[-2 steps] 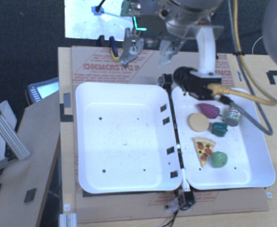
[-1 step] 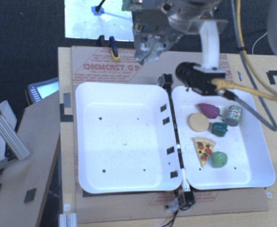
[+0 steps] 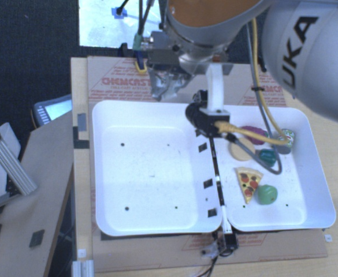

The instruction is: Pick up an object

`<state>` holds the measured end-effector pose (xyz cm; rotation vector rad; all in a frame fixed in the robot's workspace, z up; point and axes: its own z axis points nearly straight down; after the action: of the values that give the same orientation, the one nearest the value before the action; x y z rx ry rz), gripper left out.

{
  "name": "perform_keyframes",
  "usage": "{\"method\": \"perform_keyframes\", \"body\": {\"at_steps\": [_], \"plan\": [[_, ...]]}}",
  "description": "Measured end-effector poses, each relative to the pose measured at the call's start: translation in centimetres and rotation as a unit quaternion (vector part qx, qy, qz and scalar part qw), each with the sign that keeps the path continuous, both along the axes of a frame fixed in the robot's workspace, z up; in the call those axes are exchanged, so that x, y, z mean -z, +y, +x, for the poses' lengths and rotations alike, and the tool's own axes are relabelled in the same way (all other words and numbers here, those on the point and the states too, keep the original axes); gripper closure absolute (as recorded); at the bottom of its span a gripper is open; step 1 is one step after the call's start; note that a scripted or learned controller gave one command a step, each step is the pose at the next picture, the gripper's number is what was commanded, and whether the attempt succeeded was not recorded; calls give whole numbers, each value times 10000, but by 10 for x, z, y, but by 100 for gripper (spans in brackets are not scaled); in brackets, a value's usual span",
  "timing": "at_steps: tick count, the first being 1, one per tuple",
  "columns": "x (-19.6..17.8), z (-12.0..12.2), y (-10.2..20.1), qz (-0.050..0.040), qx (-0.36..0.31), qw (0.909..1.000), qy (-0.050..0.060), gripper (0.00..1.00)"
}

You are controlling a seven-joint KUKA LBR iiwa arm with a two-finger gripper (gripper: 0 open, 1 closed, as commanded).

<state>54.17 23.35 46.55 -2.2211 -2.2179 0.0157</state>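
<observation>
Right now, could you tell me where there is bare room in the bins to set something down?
The left bin is bare floor wall to wall. In the right bin, toys crowd the centre: pizza slice, green ball. Only its front strip is free.

We see 2 white bins (image 3: 143, 212), a red-dotted yellow pizza slice (image 3: 248, 182), a green ball (image 3: 267, 194), and a purple toy (image 3: 253, 133).

A pale wooden bench (image 3: 325, 154) topped with printed cardboard (image 3: 122, 79) fills mid-frame, dark carpet-like floor (image 3: 24, 39) spreads across the upper left, a bright pale patch (image 3: 108, 13) lies at top centre, and an aluminium rail (image 3: 7, 160) slants along the left edge.
</observation>
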Motion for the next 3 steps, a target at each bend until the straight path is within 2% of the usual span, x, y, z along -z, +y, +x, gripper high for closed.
{"method": "perform_keyframes", "body": {"at_steps": [1,3], "plan": [[-70,-15,1,43,-33,10000,-74,100],[-90,-14,1,45,-60,9999,-75,100]]}}
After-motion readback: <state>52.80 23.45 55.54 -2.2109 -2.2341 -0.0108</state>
